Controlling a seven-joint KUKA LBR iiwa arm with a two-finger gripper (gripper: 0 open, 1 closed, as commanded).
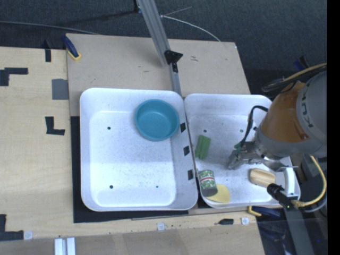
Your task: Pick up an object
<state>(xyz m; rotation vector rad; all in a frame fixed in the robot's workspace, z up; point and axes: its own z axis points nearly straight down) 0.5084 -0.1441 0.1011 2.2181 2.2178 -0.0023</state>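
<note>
I've got the pincer (235, 160) down inside the right bin (223, 108), low over the speckled floor, roughly in the middle of that bin. Nothing sits between its tips, and whether they're apart or together I can't tell from up here (they're dark and small against the white).

Candidates around it: the green block (202, 146) lies at nine o'clock from the pincer, near but not touching. The small can (206, 180) with the green label sits at about seven o'clock, hard against the bin's left wall, with a yellow piece (221, 194) just beside it. A tan wooden piece (261, 176) rests at four o'clock, near the wrist. The blue bowl (156, 119) is over in the left bin (98, 97), well apart.

My call: go for the green block. It lies flat with free floor on all sides, so the tips can straddle its narrow width. I'd lift a touch, slide to nine o'clock, centre over it, align across the short side, then drop straight. The can looks risky, crowded by the wall and likely to roll.
</note>
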